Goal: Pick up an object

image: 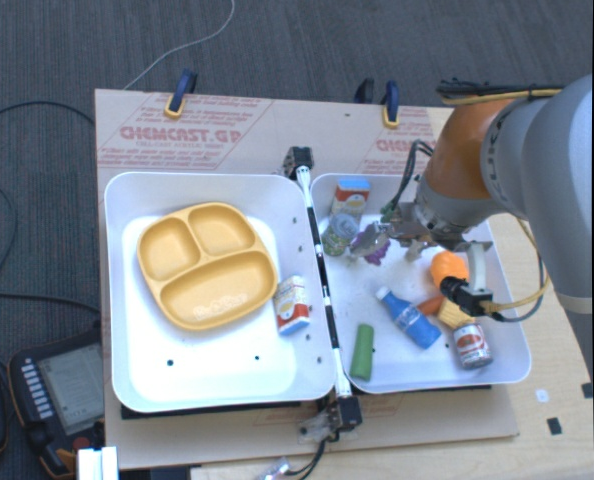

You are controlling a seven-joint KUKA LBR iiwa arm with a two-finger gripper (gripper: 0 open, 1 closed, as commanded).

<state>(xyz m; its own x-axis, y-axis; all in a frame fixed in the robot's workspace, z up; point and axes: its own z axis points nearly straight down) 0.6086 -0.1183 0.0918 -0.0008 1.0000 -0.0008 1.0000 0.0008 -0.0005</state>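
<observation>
My gripper [389,236] over the right bin [507,368]
Fingers' spread: cannot tell. Purple object [375,252] just beneath, blue bottle [410,319] nearby.

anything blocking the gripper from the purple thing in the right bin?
Nothing visible does. The gripper sits low in the right bin, right by the purple object. A clear crumpled piece lies just to the camera's left of it, touching or nearly so; the blue bottle lies apart, nearer the camera.
</observation>
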